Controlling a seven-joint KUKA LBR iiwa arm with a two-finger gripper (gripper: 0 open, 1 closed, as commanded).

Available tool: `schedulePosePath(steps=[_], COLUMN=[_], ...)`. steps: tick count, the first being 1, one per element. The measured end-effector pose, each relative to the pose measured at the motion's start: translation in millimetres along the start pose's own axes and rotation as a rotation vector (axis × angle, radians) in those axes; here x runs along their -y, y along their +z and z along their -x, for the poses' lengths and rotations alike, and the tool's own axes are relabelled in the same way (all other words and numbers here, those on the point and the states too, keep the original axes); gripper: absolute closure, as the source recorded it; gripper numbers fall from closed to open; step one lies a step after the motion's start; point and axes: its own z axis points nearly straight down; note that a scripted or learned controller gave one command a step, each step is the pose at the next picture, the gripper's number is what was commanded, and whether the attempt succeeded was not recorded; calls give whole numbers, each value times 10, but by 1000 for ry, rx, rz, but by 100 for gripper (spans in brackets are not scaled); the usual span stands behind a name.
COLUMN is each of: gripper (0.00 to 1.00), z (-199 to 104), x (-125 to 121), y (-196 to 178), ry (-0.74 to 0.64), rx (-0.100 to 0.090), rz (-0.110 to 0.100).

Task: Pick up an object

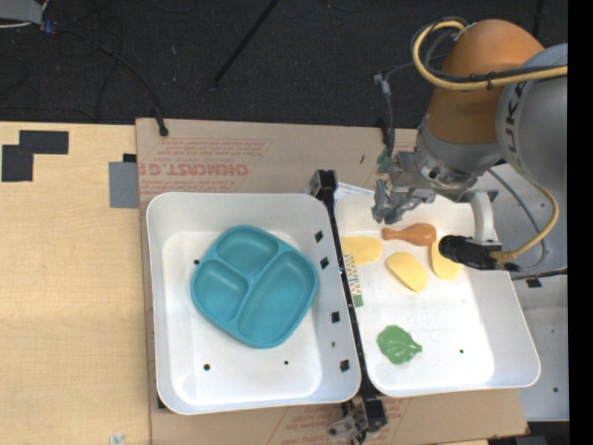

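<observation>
In the right bin (491, 360) lie several toy foods: an orange-brown drumstick (412, 234), a yellow piece (362, 248) to its left, a yellow wedge (407, 271) below it, another yellow piece (444, 261) partly under a black part of the arm, and a green leafy piece (398, 344) near the front. My gripper (388, 211) hangs at the back of this bin, just above and left of the drumstick, its fingers pointing down. Nothing shows between them.
The left bin (176, 360) holds a teal divided plate (254, 286). A black divider (338, 286) runs between the bins. The arm's grey body and orange band (482, 72) loom over the right bin's back right corner, with cables around them.
</observation>
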Motion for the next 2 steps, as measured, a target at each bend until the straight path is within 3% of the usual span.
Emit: schedulePosePath(steps=[2], gripper=[100], z=[-1031], x=[132], y=[28], ry=[-2], rx=[-1], rz=[0])
